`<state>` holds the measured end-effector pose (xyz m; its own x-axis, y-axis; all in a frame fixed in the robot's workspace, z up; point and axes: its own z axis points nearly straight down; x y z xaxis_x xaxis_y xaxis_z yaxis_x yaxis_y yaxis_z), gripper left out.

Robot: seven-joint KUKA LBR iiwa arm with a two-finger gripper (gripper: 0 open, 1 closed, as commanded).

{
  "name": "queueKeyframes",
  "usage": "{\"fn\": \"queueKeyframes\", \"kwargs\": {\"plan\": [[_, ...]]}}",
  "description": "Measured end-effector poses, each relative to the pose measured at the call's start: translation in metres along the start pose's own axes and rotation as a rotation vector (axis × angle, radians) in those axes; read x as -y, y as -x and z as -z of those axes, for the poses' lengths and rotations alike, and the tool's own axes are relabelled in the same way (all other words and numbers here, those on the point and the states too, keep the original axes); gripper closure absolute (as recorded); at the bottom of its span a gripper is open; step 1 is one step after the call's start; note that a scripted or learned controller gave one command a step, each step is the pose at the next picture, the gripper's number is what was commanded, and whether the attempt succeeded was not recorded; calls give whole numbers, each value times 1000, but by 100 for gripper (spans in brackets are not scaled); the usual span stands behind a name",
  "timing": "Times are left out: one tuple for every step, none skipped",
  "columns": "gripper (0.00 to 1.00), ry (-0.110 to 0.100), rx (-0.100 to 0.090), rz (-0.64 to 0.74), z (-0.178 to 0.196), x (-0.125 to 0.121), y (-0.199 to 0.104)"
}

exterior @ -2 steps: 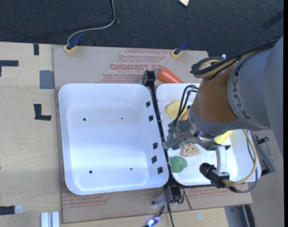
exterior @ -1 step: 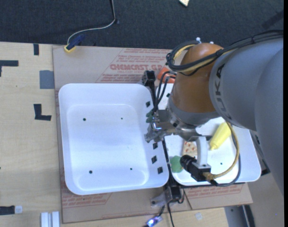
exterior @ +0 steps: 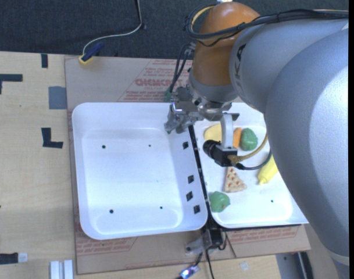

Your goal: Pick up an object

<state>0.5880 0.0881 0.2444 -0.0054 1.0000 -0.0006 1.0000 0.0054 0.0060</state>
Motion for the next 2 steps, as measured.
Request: {"fn": "queueKeyframes", "kwargs": {"plan": [[100,7,-3,0,150,5,-11],[100,-25,2,-5,25,111,-15]]}}
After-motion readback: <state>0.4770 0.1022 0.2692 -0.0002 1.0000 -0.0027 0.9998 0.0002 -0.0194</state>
